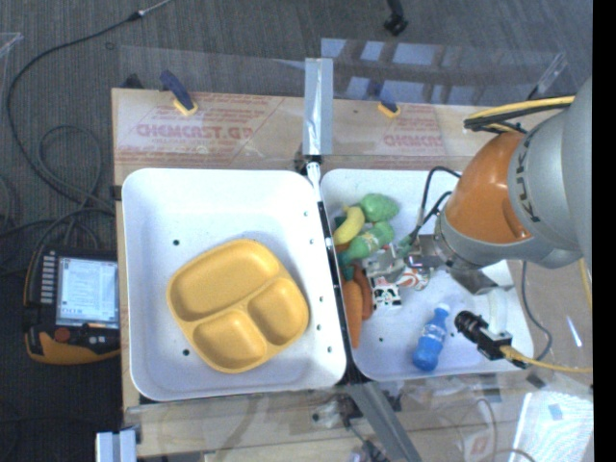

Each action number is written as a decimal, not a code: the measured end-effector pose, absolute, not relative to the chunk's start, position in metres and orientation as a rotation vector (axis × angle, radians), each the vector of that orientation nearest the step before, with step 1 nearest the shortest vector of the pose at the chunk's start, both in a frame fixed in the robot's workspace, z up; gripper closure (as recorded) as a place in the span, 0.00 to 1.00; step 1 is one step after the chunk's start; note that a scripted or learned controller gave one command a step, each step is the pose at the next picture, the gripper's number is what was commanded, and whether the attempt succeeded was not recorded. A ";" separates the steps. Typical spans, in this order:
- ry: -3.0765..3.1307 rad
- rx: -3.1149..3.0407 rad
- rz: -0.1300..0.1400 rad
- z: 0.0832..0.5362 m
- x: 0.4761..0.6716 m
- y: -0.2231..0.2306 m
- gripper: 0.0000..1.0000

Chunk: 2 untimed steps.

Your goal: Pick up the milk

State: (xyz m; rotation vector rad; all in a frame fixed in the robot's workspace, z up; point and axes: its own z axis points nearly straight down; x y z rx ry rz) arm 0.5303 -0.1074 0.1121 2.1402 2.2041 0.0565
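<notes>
The claw seems to touch the milk in the right bin.

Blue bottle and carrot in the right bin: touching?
Apart. The camera view shows bare white bin floor between the blue bottle, lying toward the front, and the carrot along the left wall.

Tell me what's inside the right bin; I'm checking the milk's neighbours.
Right bin: milk carton, carrot, banana, green items, blue bottle. The arm covers whatever lies beneath it.
</notes>
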 end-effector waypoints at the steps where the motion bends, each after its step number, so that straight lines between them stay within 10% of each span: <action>1: 2.190 2.189 0.040 0.112 0.543 -0.106 0.00; 2: 2.209 2.165 0.047 0.112 0.543 -0.107 0.00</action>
